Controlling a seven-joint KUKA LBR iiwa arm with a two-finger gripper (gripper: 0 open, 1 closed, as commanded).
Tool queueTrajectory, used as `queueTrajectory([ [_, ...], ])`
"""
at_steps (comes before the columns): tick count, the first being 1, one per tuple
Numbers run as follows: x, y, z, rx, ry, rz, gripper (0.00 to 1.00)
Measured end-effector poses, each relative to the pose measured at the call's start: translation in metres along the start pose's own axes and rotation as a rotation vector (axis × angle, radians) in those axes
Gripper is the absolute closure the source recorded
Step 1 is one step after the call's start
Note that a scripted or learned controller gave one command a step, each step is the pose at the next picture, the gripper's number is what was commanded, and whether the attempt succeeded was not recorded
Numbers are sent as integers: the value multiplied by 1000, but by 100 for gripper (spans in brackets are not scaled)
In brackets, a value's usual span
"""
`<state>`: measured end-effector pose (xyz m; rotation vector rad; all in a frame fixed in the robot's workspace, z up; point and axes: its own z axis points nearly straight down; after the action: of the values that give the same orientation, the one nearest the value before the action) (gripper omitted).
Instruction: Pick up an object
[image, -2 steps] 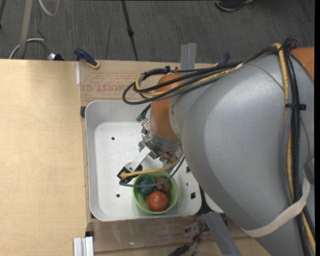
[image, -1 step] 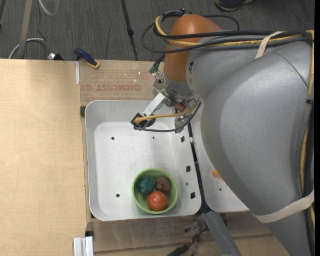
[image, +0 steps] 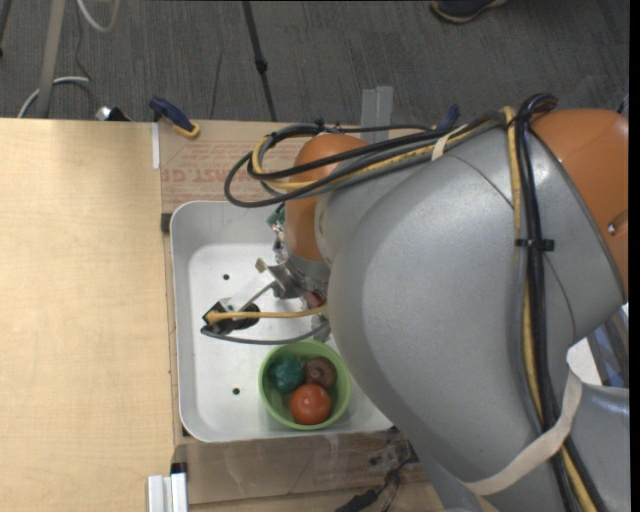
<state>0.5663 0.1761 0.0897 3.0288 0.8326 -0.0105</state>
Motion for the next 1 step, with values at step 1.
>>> queueTrajectory([
  [1,-1,4,-9,0,-2,9,100],
])
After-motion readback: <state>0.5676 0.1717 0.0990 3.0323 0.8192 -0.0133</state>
